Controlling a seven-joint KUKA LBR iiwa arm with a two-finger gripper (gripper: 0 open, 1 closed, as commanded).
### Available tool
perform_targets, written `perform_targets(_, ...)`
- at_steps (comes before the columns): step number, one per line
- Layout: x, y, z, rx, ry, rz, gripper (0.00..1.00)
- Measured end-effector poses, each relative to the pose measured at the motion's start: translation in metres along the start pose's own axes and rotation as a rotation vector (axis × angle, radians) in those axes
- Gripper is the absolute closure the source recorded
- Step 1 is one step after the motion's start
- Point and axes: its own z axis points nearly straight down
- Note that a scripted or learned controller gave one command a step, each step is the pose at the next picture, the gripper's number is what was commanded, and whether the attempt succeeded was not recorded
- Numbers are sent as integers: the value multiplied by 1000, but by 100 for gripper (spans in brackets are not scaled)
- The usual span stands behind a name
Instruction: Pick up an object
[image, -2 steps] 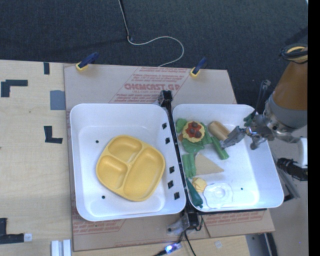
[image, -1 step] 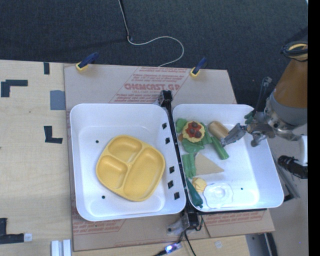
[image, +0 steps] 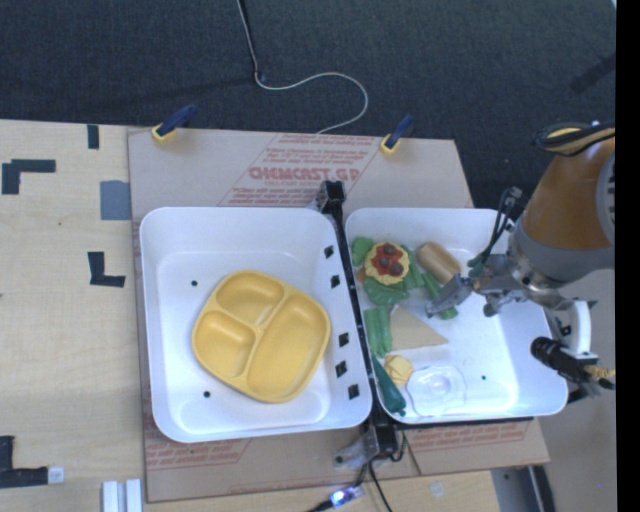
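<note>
The arm (image: 565, 215) comes in from three o'clock and hangs over the right bin (image: 500, 400). Its gripper (image: 447, 297) sits low near the bin's middle, just at the edge of the toy food; whether the fingers are wide or narrow I cannot tell from here. In that bin, at about eleven o'clock, lies a pizza (image: 387, 263) on green leaves, with a bread roll (image: 437, 260) beside it. A pale wedge (image: 415, 330) lies at centre, a clear cup (image: 436, 385) at six o'clock. The left bin (image: 170, 400) holds a yellow tray (image: 261, 335).
</note>
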Motion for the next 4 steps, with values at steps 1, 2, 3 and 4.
perform_targets(1, -5, 2, 63, -1, 0, 0, 0)
perform_targets(2, -5, 3, 101, -7, 0, 0, 0)
perform_targets(3, -3, 6, 85, -15, 2, -1, 100)
perform_targets(4, 2, 1, 40, -10, -2, -1, 100)
